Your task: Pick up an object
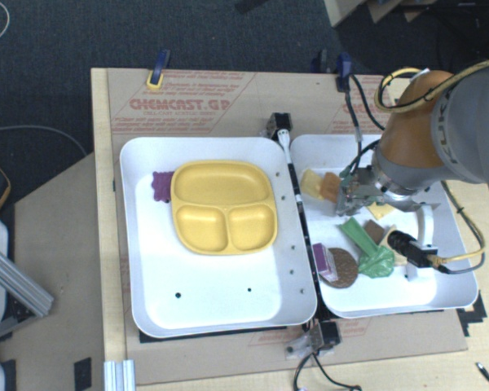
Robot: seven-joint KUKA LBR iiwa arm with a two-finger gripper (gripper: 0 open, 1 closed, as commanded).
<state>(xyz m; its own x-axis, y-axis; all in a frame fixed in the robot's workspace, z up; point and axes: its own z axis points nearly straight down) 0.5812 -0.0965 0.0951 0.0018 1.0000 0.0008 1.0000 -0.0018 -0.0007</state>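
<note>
The gripper [352,199] is hanging over the right bin [448,296], its state impossible to tell. Near the bin's front edge, a green toy [368,249] is lying; it looks light, soft, best pinched mid-body.

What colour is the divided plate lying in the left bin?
Yellow. The plate shows best in the camera view, lying in the left bin.

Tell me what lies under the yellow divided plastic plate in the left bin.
A purple object pokes out from beneath the yellow divided plastic plate at its left edge; the rest of it is covered, so its shape cannot be told.
</note>
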